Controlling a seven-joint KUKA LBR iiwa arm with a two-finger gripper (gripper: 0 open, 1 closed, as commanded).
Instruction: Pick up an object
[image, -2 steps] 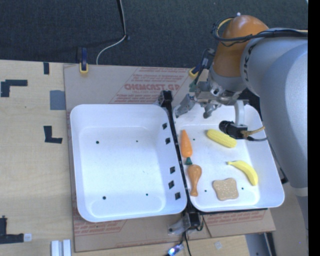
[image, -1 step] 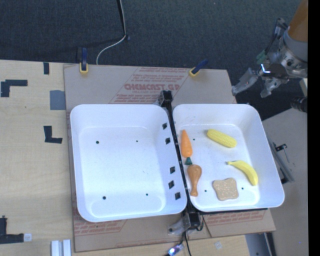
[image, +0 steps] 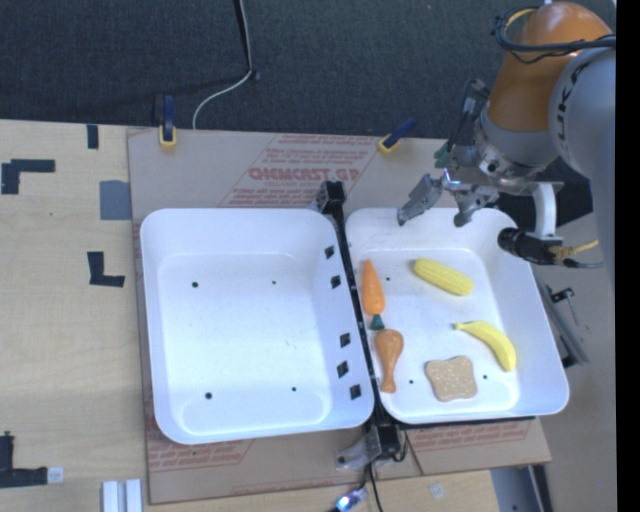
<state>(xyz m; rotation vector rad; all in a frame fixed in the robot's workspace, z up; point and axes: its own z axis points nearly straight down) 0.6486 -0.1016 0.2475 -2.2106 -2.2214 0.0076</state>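
The right bin (image: 520, 400) holds several toy foods. A corn cob (image: 443, 277) lies near the back, a banana (image: 490, 343) at the right, a slice of bread (image: 452, 379) at the front. Along the left wall lie a carrot (image: 372, 289) and a chicken drumstick (image: 388, 357). My gripper (image: 442, 207) hangs over the bin's back rim, above and behind the corn cob. It is open, its two fingers spread wide with nothing between them.
The left bin (image: 165, 300) stands beside the right one, a black divider strip (image: 345, 300) with clips between them. Both rest on a cardboard sheet (image: 290, 170). A black fitting (image: 525, 243) juts from the arm over the right bin's back right corner.
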